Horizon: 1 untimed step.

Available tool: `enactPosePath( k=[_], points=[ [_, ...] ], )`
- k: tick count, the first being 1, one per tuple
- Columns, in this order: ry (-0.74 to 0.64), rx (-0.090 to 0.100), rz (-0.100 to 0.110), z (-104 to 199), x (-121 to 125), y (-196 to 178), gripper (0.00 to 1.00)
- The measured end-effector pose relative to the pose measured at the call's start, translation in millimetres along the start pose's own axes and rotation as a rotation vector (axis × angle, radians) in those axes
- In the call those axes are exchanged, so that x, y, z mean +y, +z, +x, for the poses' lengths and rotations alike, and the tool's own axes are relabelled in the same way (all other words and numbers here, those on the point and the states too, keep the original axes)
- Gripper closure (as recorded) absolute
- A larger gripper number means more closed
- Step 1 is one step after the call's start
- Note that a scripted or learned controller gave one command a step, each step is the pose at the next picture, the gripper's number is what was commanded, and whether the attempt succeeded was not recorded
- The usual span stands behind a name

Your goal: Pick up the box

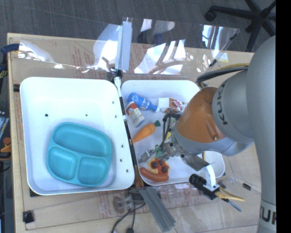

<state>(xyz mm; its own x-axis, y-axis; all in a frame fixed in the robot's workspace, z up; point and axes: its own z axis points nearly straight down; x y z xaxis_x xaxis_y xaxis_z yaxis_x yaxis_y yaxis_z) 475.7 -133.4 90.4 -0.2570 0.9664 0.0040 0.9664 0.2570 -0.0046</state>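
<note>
A small box (pixel 173 104) with red and white print lies near the far wall of the right bin (pixel 155 85), and the arm's orange band (pixel 196 120) hides part of it. My gripper (pixel 162 148) hangs low over the middle of that bin, nearer the front than the box, just above a pizza-slice toy (pixel 159 165). The wrist covers most of the gripper, and I see nothing held in it.
The right bin also holds a blue-and-white bottle (pixel 141 102), a small red-labelled can (pixel 135 114), a carrot (pixel 144 132) and a hot dog (pixel 153 175). In the left bin (pixel 34 96) lies a teal divided plate (pixel 79 153). The grey arm fills the right side.
</note>
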Motion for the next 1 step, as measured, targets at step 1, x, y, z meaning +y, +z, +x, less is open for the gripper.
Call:
enactPosePath(
  k=[1],
  points=[
    [-0.011,-0.001,-0.002,-2.5,37.6,-0.9,0.00]
  ],
)
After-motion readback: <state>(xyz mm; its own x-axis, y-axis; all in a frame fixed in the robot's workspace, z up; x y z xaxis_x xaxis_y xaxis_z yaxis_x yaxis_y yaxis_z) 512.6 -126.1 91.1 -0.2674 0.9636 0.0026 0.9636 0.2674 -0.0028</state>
